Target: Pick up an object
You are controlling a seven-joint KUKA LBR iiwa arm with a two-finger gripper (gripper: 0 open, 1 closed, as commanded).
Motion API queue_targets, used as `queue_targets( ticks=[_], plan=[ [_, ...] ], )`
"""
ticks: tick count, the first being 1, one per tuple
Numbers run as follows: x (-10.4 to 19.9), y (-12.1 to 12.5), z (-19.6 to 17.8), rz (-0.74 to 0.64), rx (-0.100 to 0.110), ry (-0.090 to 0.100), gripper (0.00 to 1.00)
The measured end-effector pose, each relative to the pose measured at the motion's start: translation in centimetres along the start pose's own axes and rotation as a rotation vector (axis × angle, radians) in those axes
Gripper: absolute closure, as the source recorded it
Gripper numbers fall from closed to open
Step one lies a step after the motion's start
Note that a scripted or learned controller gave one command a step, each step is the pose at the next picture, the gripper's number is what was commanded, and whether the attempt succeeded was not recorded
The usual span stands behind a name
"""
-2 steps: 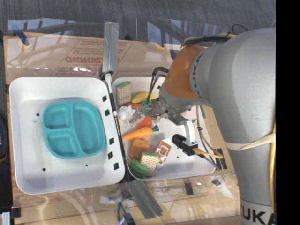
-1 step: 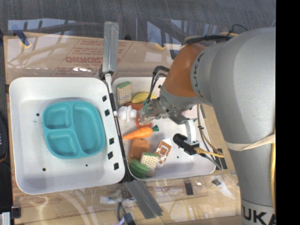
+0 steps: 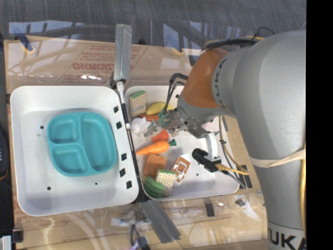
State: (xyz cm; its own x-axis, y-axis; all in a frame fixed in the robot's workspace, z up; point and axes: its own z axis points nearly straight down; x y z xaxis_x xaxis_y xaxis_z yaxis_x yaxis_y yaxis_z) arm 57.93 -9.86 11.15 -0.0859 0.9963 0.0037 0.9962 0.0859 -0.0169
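Camera view, looking down at a slant. Shows a large grey arm (image 3: pixel 270 87) with an orange band, reaching in from 3 o'clock over a surface (image 3: pixel 52 51) that carries two shallow white bins side by side.

Left bin (image 3: pixel 31 191): holds a teal divided plate (image 3: pixel 80 142) near its middle.

Right bin (image 3: pixel 200 185): crowded along its 9 o'clock side with small toy-like foods and cartons. Likeliest target there: an orange carrot (image 3: pixel 153 148), lying flat at about 9 o'clock from the bin's middle, with a green tuft at its 3 o'clock end. Sits close under a red piece (image 3: pixel 161 136) at its 12 o'clock and just beside a brown loaf-like piece (image 3: pixel 154 164) at its 6 o'clock.

Probably light, stiff and smooth, so apt to slip or roll, and not fragile. Best taken across the thicker middle, squeezing its narrow width, clear of the neighbours.

Claw (image 3: pixel 166 120): hangs low at 1 o'clock from the carrot, between a yellow piece (image 3: pixel 156 108) at its 12 o'clock and the red piece at its 6 o'clock. Cannot tell whether apart or together.
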Motion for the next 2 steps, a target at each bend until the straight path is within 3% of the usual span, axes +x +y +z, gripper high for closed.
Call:
queue_targets(
  ticks=[1, 2],
  plan=[
    [-3.3, 3.7, 2.2, -0.184, -0.012, -0.004, 0.00],
    [-2.0, -2.4, 2.3, -0.209, -0.011, -0.002, 0.00]
  ],
)
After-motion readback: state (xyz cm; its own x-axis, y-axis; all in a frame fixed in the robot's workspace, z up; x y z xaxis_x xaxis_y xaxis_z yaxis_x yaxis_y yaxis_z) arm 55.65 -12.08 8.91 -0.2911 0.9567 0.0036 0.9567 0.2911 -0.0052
